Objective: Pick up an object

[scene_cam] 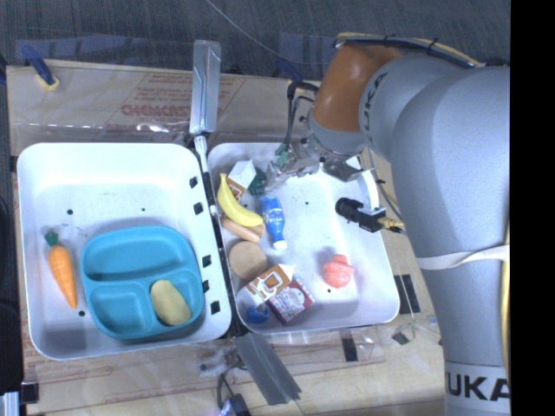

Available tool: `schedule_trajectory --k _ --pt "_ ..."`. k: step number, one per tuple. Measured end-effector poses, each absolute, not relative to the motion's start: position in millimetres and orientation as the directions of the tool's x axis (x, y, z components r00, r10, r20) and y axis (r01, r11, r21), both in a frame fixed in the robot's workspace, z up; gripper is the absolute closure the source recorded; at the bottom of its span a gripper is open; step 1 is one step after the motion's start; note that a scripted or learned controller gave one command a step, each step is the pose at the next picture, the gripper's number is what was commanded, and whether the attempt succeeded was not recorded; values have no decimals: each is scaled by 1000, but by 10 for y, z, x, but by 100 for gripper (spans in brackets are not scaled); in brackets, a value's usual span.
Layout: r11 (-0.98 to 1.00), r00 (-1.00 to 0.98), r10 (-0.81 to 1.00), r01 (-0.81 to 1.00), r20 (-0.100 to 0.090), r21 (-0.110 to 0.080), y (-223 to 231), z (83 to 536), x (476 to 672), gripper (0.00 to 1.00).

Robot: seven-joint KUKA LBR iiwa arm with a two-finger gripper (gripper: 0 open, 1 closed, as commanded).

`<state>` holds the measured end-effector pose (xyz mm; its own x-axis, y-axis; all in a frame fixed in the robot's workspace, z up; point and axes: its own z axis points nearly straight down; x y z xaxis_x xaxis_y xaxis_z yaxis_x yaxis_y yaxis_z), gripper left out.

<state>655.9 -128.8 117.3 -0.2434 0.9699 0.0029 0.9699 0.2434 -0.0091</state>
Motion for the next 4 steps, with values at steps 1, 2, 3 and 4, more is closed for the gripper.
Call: schedule_trajectory --k 1,2,3,4 --pt "244 -244 970 970 3 -9 -1288 1171 6558 0" --pt "427 -427 904 904 4 -5 -1234 887 6412 0" --pt "431 -431 902 902 5 -8 -1234 961 6418 100" --pt "372 -372 928 928 -2 3 -994 1894 6594 100"
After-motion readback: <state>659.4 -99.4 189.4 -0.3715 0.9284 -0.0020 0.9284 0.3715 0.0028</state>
